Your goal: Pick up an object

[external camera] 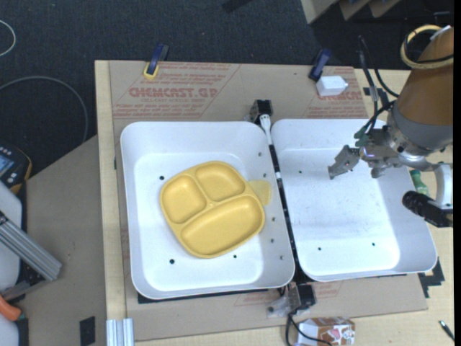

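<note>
From the overhead camera view, the desk (216, 85) carries two shallow white plastic bins set side by side on a brown cardboard sheet, probably so that a thing can be lifted out of one and dropped in the other without a long reach. The left bin (144, 150) holds the only loose thing to be picked: a yellow plastic divided tray with three compartments (212, 207), lying flat and turned at a slant near the bin's middle, its right edge close to the wall shared with the neighbouring bin. A small pale yellow patch sits just beside that edge; what it is I cannot tell. The right bin (346, 222) lies under the grey arm with its orange band (425, 92), which reaches in from the right. The gripper (346, 162) hangs over the upper part of the right bin, well apart from the yellow tray, so no grasp is under way. Its fingers show as one dark tip pointing left and down; whether they stand apart or together cannot be made out, and nothing is seen between them.
</note>
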`<state>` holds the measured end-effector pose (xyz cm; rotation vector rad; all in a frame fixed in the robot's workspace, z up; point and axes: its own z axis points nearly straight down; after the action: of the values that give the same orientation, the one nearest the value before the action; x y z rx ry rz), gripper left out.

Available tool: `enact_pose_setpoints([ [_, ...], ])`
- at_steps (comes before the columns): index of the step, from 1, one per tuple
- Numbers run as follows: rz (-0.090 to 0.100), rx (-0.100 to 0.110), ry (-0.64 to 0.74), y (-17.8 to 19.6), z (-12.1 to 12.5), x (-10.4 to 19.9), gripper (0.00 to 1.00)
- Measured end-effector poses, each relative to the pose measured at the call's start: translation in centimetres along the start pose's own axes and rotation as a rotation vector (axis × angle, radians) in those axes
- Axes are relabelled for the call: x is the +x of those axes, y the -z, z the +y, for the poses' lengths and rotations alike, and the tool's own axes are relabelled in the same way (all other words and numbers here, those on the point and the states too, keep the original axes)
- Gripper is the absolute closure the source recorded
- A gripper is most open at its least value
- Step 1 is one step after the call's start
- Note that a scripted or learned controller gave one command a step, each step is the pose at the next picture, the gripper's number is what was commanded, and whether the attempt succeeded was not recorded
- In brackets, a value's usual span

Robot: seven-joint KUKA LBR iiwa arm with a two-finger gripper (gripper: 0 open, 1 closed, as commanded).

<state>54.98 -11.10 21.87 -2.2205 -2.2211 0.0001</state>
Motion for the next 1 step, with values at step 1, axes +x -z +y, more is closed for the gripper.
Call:
enact_pose_setpoints([
  [1,0.004,-0.011,0.011,10.33,-7.08,9.29,0.00],
])
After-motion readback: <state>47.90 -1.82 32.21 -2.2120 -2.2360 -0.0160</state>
